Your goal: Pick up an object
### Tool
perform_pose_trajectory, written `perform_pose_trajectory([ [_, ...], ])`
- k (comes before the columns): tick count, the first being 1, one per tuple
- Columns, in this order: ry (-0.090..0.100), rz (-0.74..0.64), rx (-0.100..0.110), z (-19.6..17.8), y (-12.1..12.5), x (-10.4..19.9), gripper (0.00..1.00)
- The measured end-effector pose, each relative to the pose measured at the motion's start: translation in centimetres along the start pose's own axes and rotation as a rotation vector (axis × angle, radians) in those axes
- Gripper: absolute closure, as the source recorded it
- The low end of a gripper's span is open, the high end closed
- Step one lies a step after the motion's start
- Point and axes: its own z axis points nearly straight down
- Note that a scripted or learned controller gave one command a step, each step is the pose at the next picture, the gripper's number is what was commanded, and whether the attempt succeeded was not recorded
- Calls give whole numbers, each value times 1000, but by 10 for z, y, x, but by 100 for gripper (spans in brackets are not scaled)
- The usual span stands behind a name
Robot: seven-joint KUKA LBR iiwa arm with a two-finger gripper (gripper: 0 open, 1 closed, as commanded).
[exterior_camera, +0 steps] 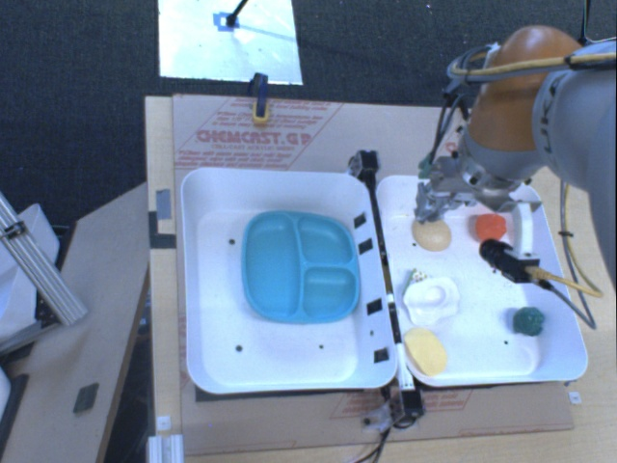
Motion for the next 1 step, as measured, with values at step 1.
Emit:
perform_pose_trajectory([
  [1, 0, 0, 2, 7, 9, 50, 100],
])
